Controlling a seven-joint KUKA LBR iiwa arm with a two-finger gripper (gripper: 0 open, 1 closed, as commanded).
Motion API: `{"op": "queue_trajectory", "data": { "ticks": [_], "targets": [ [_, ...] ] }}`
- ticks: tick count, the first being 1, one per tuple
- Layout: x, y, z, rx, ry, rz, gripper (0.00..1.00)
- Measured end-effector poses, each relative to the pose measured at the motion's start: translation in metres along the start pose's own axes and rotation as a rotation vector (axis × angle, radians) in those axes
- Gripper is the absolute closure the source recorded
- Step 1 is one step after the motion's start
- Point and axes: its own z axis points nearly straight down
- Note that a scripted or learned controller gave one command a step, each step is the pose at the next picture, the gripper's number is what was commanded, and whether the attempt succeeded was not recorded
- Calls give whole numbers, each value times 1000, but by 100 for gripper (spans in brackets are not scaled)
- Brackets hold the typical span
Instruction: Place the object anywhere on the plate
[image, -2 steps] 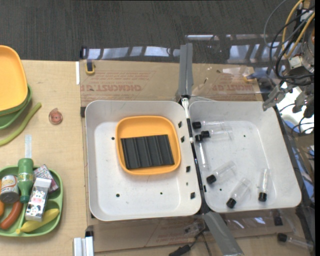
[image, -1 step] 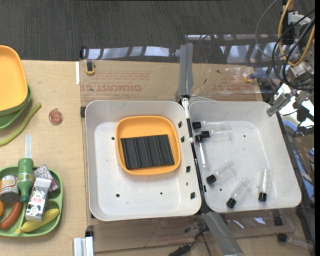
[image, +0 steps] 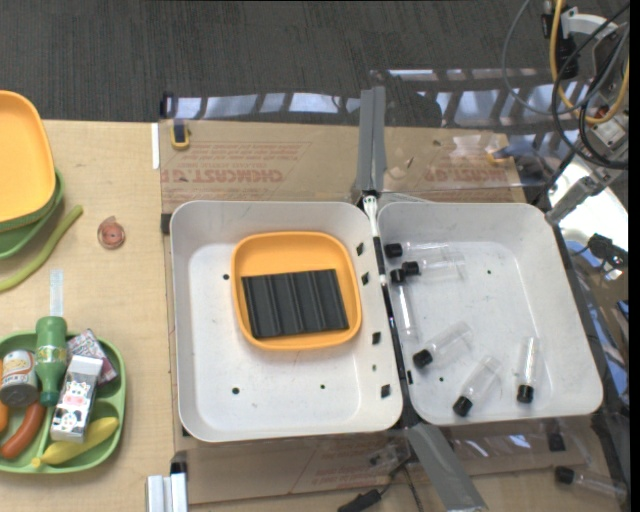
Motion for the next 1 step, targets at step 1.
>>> {"op": "queue_trajectory", "data": {
  "ticks": [1],
  "targets": [
    [3, 1, -9, -2, 1, -276, 0]
  ]
}}
